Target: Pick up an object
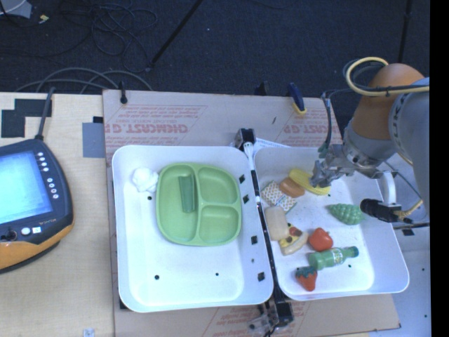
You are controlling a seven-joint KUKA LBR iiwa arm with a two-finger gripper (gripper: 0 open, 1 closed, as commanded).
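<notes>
Two shallow white bins sit side by side on the table, their inner rims touching along a black clipped seam. The left white bin [140, 272] has plenty of bare floor along its near half; it carries one green sectioned plastic plate [210, 223] with a darker green flat stick [186, 192] lying in one compartment, and one crumpled white lump [144, 180] just beside the plate's far left edge. The right white bin [382, 262] is busier towards its seam side, with open floor along its near right rim. The grey arm's pincer [320, 177] hangs low over the far part of this bin, right at one yellow banana-shaped toy [306, 182]; whether its fingers are spread or closed I cannot tell. Near the banana lie one orange-brown rounded piece [291, 187], one chequered wafer-like piece [279, 199], one beige bread-like piece [276, 222] and one pizza-slice toy [292, 241]. Further right I count one red tomato toy [320, 239], one green plastic bottle [331, 258], one red strawberry toy [306, 279] and one green grape cluster [346, 213].
</notes>
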